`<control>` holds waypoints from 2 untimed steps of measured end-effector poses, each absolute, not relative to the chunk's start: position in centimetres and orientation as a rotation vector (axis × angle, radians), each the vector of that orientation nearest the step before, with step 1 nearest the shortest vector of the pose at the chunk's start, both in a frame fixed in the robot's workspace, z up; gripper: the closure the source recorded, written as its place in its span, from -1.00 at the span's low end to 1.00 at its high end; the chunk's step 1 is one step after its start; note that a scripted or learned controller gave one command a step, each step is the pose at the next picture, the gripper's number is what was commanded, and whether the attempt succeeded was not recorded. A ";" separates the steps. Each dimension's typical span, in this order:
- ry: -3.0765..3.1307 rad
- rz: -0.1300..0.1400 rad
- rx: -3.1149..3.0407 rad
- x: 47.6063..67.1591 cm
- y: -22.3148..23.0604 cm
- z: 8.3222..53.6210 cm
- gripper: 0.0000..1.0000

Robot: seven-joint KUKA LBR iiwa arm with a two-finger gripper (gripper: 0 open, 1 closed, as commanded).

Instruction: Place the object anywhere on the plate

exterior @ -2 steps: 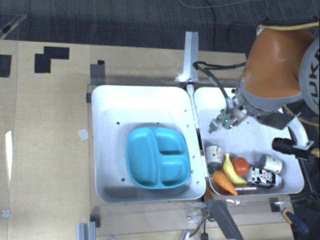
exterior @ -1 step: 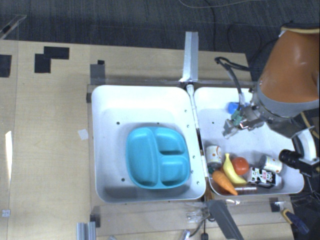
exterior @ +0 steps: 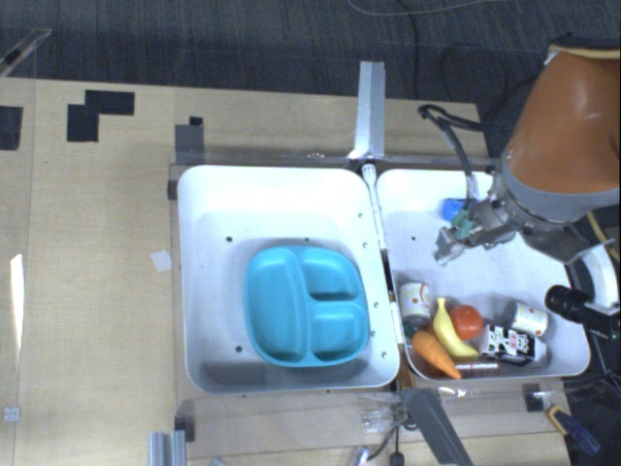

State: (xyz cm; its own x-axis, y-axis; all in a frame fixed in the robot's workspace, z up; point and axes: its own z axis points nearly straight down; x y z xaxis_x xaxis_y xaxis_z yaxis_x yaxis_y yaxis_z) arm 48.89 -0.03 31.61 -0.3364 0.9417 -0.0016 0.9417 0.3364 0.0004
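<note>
Pale wooden bench (exterior: 87,289), two white bins, blue plate (exterior: 308,306) in the left bin (exterior: 213,212).

In the right bin (exterior: 417,197), the gripper (exterior: 456,239) hangs blurred, its grip impossible to tell; carrot (exterior: 435,353), banana (exterior: 450,328) and tomato (exterior: 467,321) cluster near at its six o'clock, apart from it.

Two white bins (exterior: 277,187), one blue plate (exterior: 307,306), one banana (exterior: 448,330), one carrot (exterior: 435,354), one tomato (exterior: 467,321), two cans (exterior: 415,302)

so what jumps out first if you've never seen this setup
The bright blue divided plate sitting alone in the left bin. Then the cluster at the right bin's near edge: a banana, carrot and tomato. The gripper hangs over that bin's far half.
</note>
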 end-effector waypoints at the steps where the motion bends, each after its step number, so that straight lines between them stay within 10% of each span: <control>1: 2.795 0.002 1.426 52.4 0.0 39.5 1.00; 2: 2.772 -0.002 1.482 52.8 3.7 24.4 1.00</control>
